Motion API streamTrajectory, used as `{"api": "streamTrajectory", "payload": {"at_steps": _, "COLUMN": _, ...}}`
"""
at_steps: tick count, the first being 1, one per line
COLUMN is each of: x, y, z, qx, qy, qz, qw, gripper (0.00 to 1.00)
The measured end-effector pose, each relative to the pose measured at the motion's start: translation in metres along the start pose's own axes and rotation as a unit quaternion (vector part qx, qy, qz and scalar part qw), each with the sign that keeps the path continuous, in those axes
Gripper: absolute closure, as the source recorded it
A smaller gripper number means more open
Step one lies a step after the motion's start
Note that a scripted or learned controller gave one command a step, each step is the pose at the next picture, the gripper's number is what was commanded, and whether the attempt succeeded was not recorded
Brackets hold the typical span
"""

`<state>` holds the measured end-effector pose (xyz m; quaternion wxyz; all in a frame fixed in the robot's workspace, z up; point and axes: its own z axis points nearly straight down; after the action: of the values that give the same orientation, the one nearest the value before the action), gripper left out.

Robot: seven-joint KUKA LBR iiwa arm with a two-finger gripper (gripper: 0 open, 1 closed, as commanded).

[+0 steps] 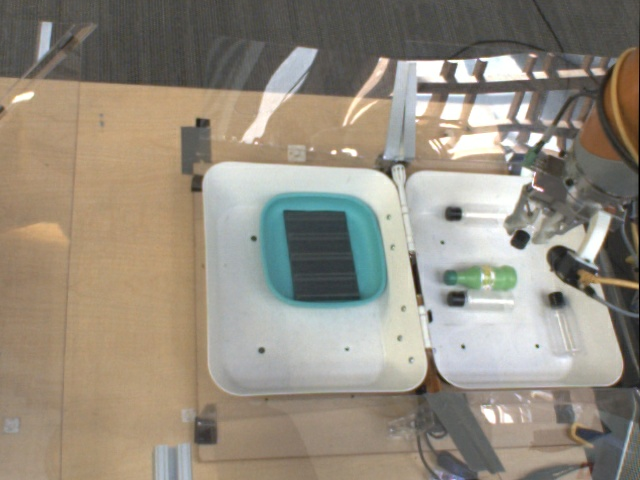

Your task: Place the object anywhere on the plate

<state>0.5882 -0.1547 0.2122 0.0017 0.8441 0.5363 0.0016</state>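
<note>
- The table is light wood and carries two shallow white bins side by side, with a clear sheet lying over part of its top
- The left bin holds a teal plate near its middle, and a dark ribbed pad lies on the plate
- The right bin holds the small loose things, all well apart from the plate
- The arm, grey with an orange band, reaches in from the right and hangs over the upper right part of the right bin
- The end effector sits low over that bin's upper right area; whether its fingers are open or closed cannot be told, and nothing can be made out between them
- A green bottle lies on its side near the middle of the right bin, its cap pointing left
- A clear tube with a black cap lies just below the green bottle, almost touching it
- Another clear tube with a black cap lies toward the top of the right bin, left of the end effector
- A third clear capped tube lies upright in the view near the bin's right side, below the end effector
</note>
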Motion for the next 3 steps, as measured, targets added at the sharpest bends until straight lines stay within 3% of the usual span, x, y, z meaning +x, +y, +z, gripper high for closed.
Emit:
{"api": "streamTrajectory", "payload": {"at_steps": 1, "x": 0.068, "y": -0.083, "z": -0.007, "qx": 0.0, "qy": 0.001, "qz": -0.122, "qw": 0.9926, "gripper": 1.0}}
{"api": "streamTrajectory", "payload": {"at_steps": 2, "x": 0.067, "y": -0.083, "z": -0.007, "qx": 0.0, "qy": 0.001, "qz": -0.121, "qw": 0.9926, "gripper": 0.0}}
{"api": "streamTrajectory", "payload": {"at_steps": 3, "x": 0.023, "y": -0.095, "z": 0.059, "qx": 0.001, "qy": 0.0, "qz": -0.157, "qw": 0.9876, "gripper": 0.0}}
